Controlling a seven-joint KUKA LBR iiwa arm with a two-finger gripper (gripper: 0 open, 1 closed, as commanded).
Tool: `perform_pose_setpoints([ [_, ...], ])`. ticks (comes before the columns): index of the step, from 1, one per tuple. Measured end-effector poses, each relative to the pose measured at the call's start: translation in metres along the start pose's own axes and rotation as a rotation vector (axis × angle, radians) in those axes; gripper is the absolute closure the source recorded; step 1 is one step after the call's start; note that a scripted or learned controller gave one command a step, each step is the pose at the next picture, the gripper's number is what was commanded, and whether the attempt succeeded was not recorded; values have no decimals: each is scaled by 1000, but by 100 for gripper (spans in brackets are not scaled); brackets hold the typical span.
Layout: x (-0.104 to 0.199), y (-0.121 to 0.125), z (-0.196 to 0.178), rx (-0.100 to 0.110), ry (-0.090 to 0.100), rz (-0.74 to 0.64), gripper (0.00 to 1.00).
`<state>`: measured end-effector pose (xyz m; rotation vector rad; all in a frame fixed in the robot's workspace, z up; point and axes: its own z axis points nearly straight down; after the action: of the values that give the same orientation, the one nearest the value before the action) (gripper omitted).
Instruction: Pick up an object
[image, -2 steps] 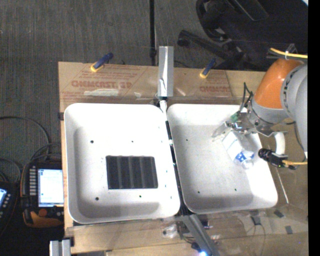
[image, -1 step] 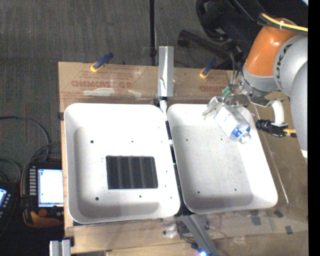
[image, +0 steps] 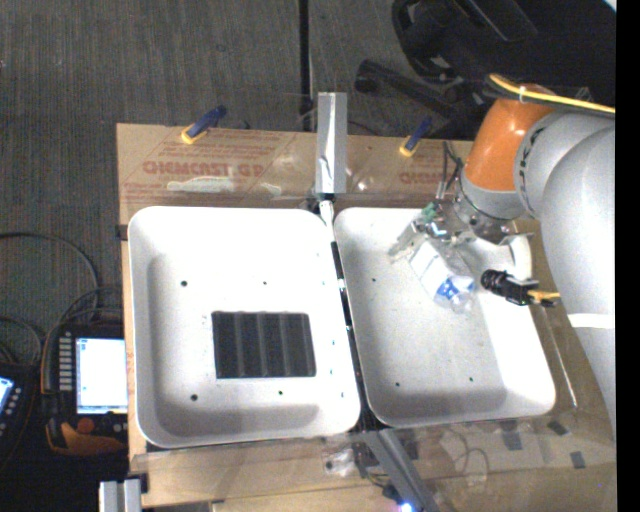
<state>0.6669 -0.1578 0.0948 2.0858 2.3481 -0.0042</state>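
Your arm (image: 560, 180) comes in over the right bin's (image: 500, 400) far right corner, grey with the orange band (image: 505, 150) above the wrist, and the gripper (image: 440, 240) hangs low over that corner. Just below it lies a small clear, crinkled packet (image: 452, 290) with blue print, near the bin's right wall in its far half; you cannot tell from here whether it is touched or held. A black stub with a yellow tip (image: 512, 287) juts out beside the packet, over the right rim. The rest of this bin's smooth white floor gives you open room toward the near edge and the left wall. The left bin (image: 170, 400) holds a dark ribbed rectangular tray (image: 263, 344), lying flat at its middle, well apart from all four walls. The two bins touch along their shared edge. Behind them you have a brown cardboard sheet (image: 210, 165) held by two blue-and-yellow clamps (image: 203, 124), and a handheld pendant (image: 85, 385) sits off the bench's left edge.
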Motion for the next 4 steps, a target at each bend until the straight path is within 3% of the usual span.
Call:
perform_pose_setpoints([
  [1, 89, 12, -90, -2, 1, -205, 100],
  [2, 119, -10, -105, 0, 4, -111, 100],
  [3, 120, -10, -114, 0, 6, -112, 100],
  [4, 18, -16, -60, 1, 0, -185, 100],
])
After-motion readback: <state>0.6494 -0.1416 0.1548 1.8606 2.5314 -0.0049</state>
